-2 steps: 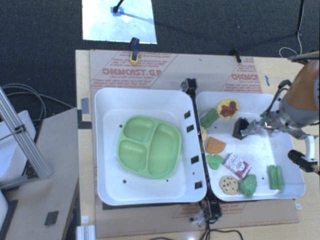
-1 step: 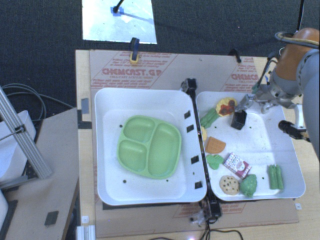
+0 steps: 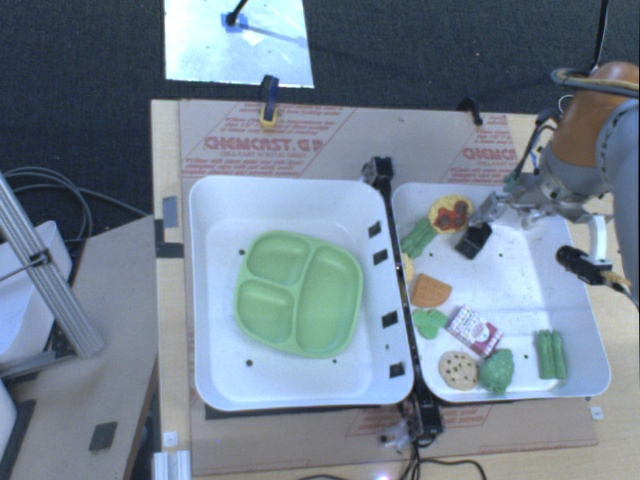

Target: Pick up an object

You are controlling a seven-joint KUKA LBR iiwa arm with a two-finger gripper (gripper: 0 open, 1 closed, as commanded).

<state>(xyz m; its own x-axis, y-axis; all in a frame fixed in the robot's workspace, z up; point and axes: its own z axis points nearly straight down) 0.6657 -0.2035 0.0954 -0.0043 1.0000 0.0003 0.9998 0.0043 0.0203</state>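
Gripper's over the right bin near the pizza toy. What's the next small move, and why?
Probably lower a little and shift toward the pizza slice. The gripper sits just beside it over the right bin, with nothing visibly between its fingers, and that toy is the nearest one, lying flat and apart from the green pod.

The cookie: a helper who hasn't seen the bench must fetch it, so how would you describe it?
Look in the right bin, along its near edge. The cookie lies toward the left end there, beside the broccoli and below the pink carton. It is the one flat tan disc with dark spots.
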